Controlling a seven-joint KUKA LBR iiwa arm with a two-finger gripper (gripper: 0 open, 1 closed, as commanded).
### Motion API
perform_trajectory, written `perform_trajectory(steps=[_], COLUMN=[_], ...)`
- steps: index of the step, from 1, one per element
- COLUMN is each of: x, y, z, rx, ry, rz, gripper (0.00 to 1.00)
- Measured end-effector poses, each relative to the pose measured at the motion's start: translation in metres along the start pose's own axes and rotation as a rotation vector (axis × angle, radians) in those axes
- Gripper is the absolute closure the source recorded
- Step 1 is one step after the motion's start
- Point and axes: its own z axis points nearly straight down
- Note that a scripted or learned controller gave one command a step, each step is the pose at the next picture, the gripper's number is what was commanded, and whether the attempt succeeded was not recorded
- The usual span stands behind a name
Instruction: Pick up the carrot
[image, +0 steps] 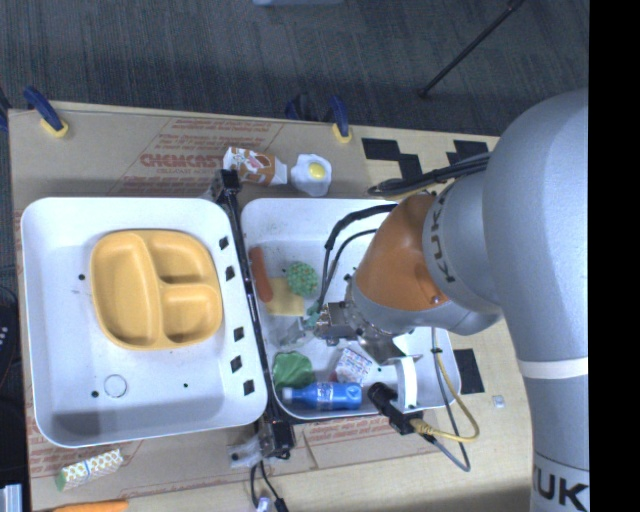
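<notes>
Here, seen from above, the table (420, 135) carries two shallow white bins side by side. The left bin (60, 330) holds a yellow divided tray (155, 288), lying flat near its middle. The right bin (270, 215) is the crowded one. The carrot (261, 275) lies along this bin's left wall, slim and orange, its length running up and down the picture, just beside a yellow block (289, 303) and a green bumpy ball (300, 274). Lower down sit a green leafy piece (292, 369), a blue bottle (326, 396) on its side, and a small red-and-white packet (352, 364). The arm reaches in from the right, and the jaws (318, 322) hang over the bin's middle, near the yellow block and apart from the carrot. Whether they are spread or closed I cannot tell; nothing is seen between them. Outside the bins, on the table's far edge, rest a small carton (250, 165) and a yellow-and-white toy (312, 174).
</notes>
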Motion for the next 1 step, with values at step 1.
perform_trajectory(steps=[1], x=[0.0042], y=[0.0534], z=[-0.0267], rx=[-0.002], ry=[0.000], rz=[0.008], gripper=[0.00])
